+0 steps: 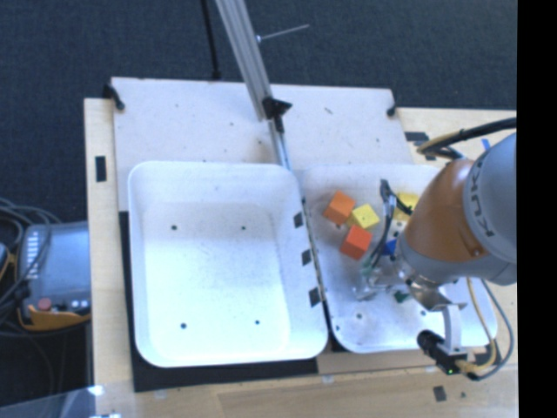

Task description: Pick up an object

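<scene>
In the right bin [365,338] lie an orange cube [340,207], a yellow cube [365,217] and a darker orange cube [355,241], close together near the bin's far left. Another yellow piece [405,203] peeks out by the arm. A small blue object [389,247] lies partly hidden under the wrist. My gripper [372,279] hangs low over the middle of the right bin, just in front of the darker orange cube. The grey arm with its orange band [439,220] covers the bin's right half.
The left bin [148,233] is beside the right one, and their rims meet at the middle divider [312,259]. A metal camera pole [248,50] slants down from the top toward the bins. Cables and a black bracket [444,351] hang off the arm near the front edge.
</scene>
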Available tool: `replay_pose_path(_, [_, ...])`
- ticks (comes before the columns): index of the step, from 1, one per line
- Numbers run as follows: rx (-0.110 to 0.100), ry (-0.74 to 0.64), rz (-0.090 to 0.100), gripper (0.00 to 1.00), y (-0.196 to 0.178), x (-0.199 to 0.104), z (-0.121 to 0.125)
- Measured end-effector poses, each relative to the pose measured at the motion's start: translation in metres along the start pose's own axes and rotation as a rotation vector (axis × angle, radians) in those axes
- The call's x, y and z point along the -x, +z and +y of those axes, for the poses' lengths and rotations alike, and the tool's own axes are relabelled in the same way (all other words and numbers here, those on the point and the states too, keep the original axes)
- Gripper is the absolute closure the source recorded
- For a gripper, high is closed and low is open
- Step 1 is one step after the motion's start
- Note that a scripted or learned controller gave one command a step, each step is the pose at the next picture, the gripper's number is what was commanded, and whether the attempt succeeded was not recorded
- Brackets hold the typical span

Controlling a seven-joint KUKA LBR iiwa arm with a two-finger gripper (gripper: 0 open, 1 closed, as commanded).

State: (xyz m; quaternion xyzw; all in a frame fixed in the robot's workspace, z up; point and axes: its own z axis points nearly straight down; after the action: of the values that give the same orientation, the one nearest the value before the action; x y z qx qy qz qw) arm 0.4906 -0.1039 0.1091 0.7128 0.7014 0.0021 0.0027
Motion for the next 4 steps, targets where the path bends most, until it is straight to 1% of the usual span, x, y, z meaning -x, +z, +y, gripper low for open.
replay_pose_path(1, [-0.001,-0.022,0.000,1.00,-0.045,-0.005,0.002])
replay_pose_path(2, [-0.003,-0.019,-0.001,1.00,-0.087,-0.001,0.001])
replay_pose_path(3, [0.000,-0.020,0.000,1.00,-0.133,-0.007,0.001])
replay_pose_path(4, [-0.004,-0.024,0.002,1.00,-0.140,-0.055,0.005])
